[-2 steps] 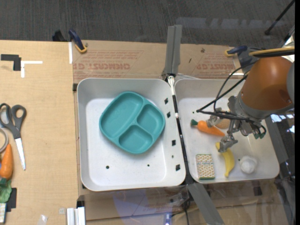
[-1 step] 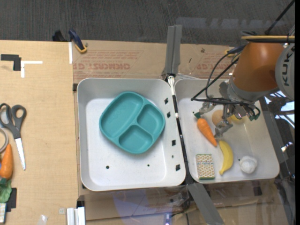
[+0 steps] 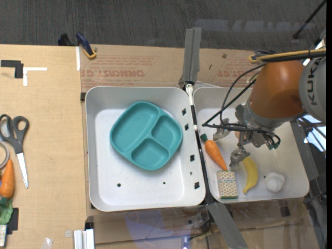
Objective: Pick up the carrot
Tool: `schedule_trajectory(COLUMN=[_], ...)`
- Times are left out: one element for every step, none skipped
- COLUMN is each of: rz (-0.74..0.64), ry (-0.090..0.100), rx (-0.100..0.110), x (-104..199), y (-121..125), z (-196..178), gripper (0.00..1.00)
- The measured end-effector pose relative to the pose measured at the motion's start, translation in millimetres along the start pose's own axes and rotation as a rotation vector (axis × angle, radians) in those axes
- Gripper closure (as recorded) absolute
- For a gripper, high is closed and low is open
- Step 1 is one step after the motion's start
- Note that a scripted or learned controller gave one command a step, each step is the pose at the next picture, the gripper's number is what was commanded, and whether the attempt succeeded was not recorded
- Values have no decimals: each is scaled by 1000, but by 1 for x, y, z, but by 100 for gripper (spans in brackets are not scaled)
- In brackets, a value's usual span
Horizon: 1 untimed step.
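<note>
Carrot (image 3: 215, 154) lies in my right bin (image 3: 290, 191) by its left wall, long axis slanting down-right. My gripper (image 3: 237, 157) hangs just right of it, holding nothing; its spread I cannot tell.

Smooth orange plastic-looking carrot (image 3: 215, 153) lies in a glossy white plastic right bin (image 3: 295, 191); the teal moulded plastic divided plate (image 3: 146, 135) looks matt, and the brown cardboard sheet (image 3: 129, 66) behind looks rough, dull paper
</note>
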<state>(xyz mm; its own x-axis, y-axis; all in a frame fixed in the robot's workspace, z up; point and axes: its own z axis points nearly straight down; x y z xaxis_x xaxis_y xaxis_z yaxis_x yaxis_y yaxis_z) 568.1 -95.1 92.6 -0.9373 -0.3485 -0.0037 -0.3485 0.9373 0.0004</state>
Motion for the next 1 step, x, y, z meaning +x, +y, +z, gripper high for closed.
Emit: schedule_trajectory(rz=[93], ry=[2], rx=[-1], x=[5], y=[6], z=[1], gripper=[0])
